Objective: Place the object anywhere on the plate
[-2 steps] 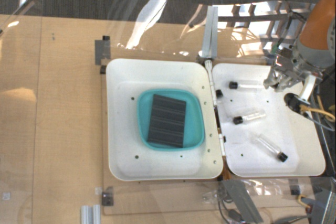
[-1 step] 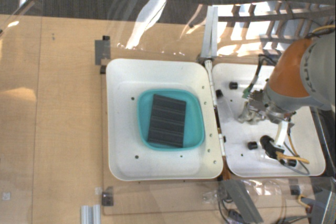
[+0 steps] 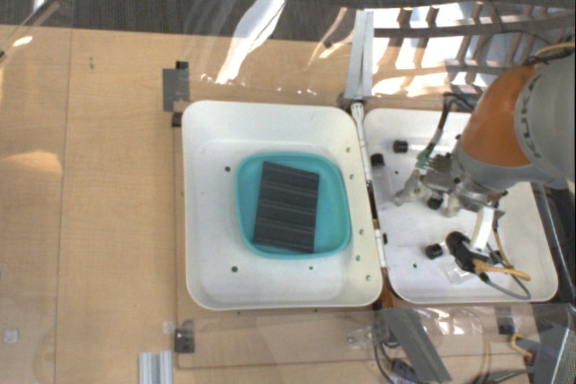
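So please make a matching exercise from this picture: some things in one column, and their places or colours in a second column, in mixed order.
Things:
1. plate
2. dark ridged block
3. arm
4. left bin

Descriptions:
A. grey with an orange band, above the right bin
B. teal, in the middle of the left bin
C. white, holds the plate
D. lies on the plate

Pairs: 1-B, 2-D, 3-A, 4-C
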You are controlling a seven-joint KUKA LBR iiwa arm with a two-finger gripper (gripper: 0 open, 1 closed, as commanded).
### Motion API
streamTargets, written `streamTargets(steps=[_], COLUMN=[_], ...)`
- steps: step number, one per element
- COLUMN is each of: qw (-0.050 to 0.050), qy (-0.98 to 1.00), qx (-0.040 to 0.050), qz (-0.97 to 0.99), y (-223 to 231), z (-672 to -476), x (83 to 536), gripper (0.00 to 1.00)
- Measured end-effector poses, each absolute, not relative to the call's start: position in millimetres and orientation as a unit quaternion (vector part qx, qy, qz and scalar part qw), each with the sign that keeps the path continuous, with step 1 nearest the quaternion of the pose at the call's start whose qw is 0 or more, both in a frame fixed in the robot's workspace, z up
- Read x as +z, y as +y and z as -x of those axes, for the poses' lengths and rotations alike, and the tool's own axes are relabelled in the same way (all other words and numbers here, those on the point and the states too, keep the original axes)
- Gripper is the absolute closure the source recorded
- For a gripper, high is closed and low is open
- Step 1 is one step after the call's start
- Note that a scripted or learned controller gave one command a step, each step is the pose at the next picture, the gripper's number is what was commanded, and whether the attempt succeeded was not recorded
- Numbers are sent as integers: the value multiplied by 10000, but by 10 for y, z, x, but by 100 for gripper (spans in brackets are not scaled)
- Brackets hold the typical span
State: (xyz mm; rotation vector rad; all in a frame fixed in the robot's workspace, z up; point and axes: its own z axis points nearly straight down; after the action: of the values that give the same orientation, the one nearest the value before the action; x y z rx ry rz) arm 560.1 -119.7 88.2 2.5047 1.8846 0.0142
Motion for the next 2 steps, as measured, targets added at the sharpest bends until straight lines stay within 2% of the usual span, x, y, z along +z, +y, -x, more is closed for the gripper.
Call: streamTargets(steps=[1,2], qw=[13,9], qy=[5805,5627], qx=[28,19], qz=[-8142,-8267], y=[-254,-727], z=[-4989,-4954], x=[1854,1256], gripper=[0,0])
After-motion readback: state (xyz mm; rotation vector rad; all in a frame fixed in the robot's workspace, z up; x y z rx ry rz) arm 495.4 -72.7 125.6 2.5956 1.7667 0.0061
